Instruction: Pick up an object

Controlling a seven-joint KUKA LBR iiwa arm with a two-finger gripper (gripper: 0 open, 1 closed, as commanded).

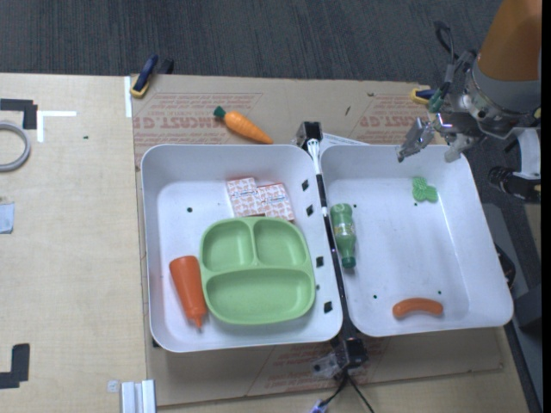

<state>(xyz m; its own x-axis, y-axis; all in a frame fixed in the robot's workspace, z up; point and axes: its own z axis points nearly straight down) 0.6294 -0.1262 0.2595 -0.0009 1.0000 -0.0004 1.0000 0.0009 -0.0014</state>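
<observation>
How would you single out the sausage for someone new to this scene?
Start at the right bin, the one nearest the arm. Go to its near edge, where the sausage lies alone: a small, curved orange-brown piece, unlike the green bottle by the divider and the small green toy farther back.

Grey arm (504, 93), orange band, black cables

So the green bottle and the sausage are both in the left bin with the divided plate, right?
Not quite. The green bottle and the sausage lie in the right bin, as the camera view shows. The divided plate is in the left bin.
</observation>
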